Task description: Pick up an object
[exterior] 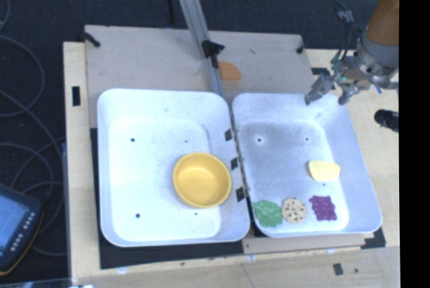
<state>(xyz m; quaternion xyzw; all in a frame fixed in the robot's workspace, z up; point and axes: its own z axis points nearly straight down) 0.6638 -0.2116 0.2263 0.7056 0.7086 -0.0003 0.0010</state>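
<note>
Above right bin's [349, 146] far rim | jaws [331, 91] spread, bare | round glossy yellow bowl [201, 179] left

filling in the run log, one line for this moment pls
phase: approach | gripper: open, holding nothing, over right bin far-right corner | yellow bowl: left bin

Robotics lab: bench [77, 146], cables [27, 112], tablet [15, 226].

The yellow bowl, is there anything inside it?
The yellow bowl in the left bin looks empty: just its smooth yellow bottom shows. What lies underneath it is covered.
</note>
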